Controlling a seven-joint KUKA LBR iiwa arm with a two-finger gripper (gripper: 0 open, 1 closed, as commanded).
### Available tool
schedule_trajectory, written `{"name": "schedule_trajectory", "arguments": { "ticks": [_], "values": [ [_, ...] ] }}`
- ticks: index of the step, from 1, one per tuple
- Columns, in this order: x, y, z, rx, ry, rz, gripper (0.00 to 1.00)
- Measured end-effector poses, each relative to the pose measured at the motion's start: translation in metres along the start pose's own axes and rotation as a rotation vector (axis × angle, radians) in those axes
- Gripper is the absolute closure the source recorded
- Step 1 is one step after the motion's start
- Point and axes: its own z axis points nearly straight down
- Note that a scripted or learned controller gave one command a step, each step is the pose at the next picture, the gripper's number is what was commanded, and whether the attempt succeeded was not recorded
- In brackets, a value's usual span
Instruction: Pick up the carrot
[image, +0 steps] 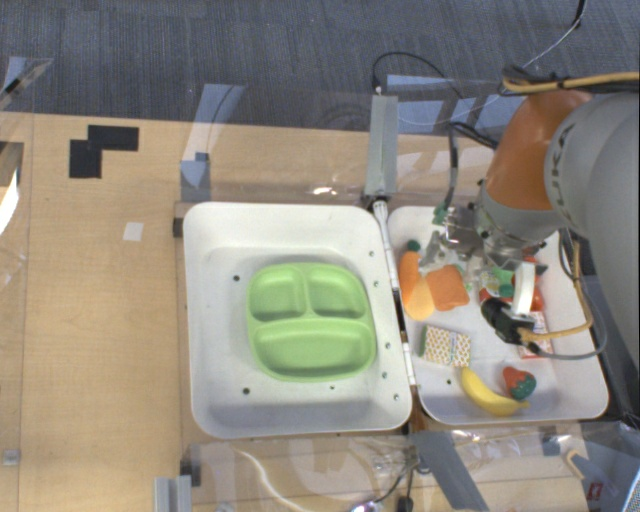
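- Carrot (412, 284) in right bin (590, 395), hard against its left wall, upper-left part of bin.
- Long axis runs roughly up-down in view, near parallel to the wall between bins; rounded top end toward bench's far side. Which end is the tip: can't tell.
- Orange block (448, 289) just right of carrot, touching or nearly so.
- Gripper (470, 262) hangs over the upper middle of right bin, above the orange block, just right of carrot.
- Jaws: can't tell if apart or together; wrist hardware and cables clutter them. Nothing seen between them.
- Carrot lies flat on bin floor, not lifted.
- Patterned cracker (447, 346) below the block; banana (487, 393) near front edge; strawberry (519, 380) beside banana.
- Left bin (200, 400) has green plate (311, 320), centred.
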Motion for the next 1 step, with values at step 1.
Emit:
{"name": "schedule_trajectory", "arguments": {
  "ticks": [1],
  "values": [
    [0.0652, 0.0225, -0.0332, 0.000, -0.001, -0.021, 1.00]
  ]
}}
